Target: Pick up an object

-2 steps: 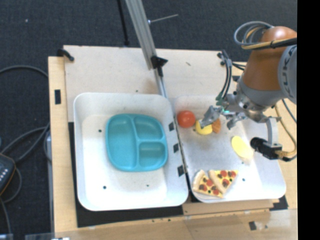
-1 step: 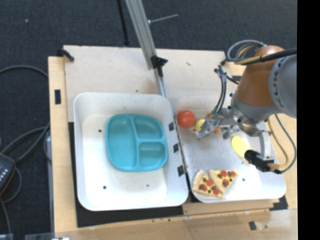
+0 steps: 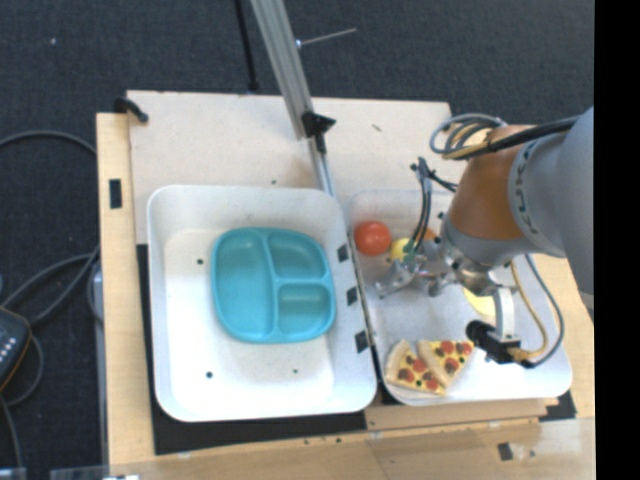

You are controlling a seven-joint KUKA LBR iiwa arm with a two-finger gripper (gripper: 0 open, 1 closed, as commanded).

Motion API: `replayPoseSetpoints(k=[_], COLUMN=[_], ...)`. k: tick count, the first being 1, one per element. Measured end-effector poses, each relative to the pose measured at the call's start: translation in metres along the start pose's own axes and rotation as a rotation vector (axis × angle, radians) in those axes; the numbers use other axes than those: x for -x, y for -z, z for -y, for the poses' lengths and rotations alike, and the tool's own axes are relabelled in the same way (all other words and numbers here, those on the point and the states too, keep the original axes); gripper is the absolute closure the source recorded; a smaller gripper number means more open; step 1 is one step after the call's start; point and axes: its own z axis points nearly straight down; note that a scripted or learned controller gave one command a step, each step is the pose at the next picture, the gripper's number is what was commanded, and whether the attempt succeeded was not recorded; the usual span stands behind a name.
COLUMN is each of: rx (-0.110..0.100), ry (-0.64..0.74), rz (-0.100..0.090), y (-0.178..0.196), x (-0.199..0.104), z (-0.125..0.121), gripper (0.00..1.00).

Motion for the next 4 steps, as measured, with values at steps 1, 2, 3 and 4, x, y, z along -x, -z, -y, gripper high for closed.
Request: replayPoseSetpoints(k=[1,2,3,4], rx=[0.004,0.008,0.01,0.013], ry=[-0.001,-0.006,0.003,0.004], rz=[0.0,-0.001,0.0,0.001], y=[-0.008,0.004,0.048,0.109], x=[0.001,0.002,-0.003,0.001], z=[0.0,-0.001,-0.003,0.003], gripper=[0.0,1.0,1.0,1.0])
